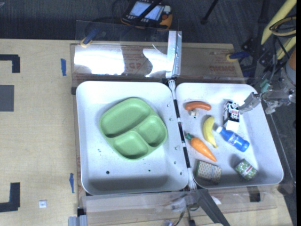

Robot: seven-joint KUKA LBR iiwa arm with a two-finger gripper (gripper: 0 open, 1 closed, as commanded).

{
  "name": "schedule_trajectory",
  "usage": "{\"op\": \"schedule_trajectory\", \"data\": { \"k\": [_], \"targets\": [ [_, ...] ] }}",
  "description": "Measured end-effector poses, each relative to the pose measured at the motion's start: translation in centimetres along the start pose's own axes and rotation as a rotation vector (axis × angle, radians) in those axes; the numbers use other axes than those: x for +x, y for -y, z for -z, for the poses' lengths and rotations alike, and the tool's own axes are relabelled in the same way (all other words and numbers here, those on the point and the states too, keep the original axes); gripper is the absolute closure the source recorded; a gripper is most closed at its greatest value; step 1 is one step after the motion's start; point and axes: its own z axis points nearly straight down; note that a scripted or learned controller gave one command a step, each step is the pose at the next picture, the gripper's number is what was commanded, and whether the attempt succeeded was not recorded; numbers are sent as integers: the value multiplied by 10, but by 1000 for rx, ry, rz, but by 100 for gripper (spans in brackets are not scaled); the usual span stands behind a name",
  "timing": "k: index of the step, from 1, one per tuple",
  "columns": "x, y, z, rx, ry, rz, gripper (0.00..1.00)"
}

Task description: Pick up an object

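The right bin [270, 140] holds several small objects: a red sausage [197, 106], a yellow banana [209, 131], an orange carrot [203, 148], a black-and-white carton [231, 114], a blue bottle [233, 140], a green can [245, 169] and a patterned pouch [209, 171]. My gripper [257, 105] hangs over that bin's upper right corner, just right of the carton. Its fingers [248, 102] are spread open with nothing between them.
The left bin [89, 126] carries a green divided plate [133, 127]. A clear plastic sheet [122, 55] stands behind the bins. Cables and stands crowd the far right, beside the arm [282, 91].
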Motion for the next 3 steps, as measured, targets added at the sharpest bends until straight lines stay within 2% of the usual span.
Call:
{"op": "schedule_trajectory", "data": {
  "k": [1, 2, 3],
  "targets": [
    [-26, -51, -107, -5, 2, 94, 0],
    [-1, -68, -149, -3, 1, 209, 0],
    [-1, -69, -138, -7, 3, 209, 100]
  ]
}}
